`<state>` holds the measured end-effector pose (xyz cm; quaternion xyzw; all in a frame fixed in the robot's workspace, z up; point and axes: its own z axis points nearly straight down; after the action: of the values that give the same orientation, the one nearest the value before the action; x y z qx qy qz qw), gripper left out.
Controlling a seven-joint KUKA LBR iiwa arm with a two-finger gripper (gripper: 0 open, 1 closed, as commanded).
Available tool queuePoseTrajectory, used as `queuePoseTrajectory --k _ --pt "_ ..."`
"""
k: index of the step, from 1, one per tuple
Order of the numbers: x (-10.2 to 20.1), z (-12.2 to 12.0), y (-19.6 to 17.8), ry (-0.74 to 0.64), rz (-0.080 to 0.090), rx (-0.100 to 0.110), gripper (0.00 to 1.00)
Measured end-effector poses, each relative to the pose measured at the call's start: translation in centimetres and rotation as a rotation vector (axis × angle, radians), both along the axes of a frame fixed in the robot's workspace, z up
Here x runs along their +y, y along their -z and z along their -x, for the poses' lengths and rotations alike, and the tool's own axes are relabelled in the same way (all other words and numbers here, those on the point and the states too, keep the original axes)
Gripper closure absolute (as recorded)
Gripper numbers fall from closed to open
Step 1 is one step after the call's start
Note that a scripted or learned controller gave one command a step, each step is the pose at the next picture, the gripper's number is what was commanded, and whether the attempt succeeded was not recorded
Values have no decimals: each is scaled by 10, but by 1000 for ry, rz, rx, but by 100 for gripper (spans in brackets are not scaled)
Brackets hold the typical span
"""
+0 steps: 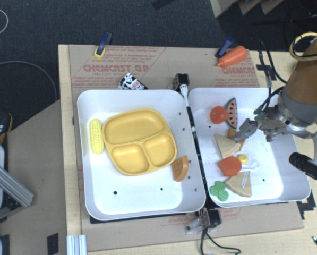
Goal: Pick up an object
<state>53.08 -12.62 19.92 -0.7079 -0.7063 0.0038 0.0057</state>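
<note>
My gripper (246, 128) hangs over the middle of the right bin (285, 187), reaching in from the right. It sits just right of a small orange-brown piece (234, 134) and above a tan wedge (225, 144). Close by lie a red tomato (218, 114), a watermelon slice (231, 112), a red-orange round toy (230, 166), a small yellow-and-white piece (243, 160), a sandwich triangle (240, 185) and a green broccoli (219, 190). Whether anything is in the gripper's hold is hidden from this angle.
The left bin (142, 201) holds a yellow divided plate (138, 141), a corn cob (96, 135) and a brown bread piece (180, 168). On the bench behind the bins lie an orange carrot (232, 56) and a black-and-white toy (130, 82).
</note>
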Motion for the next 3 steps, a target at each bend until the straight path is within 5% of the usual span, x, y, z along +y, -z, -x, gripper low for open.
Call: queuePoseTrajectory --k 1,3 --pt "0 -3 -6 -3 2 -13 0" --pt "6 -4 109 -2 0 -6 0"
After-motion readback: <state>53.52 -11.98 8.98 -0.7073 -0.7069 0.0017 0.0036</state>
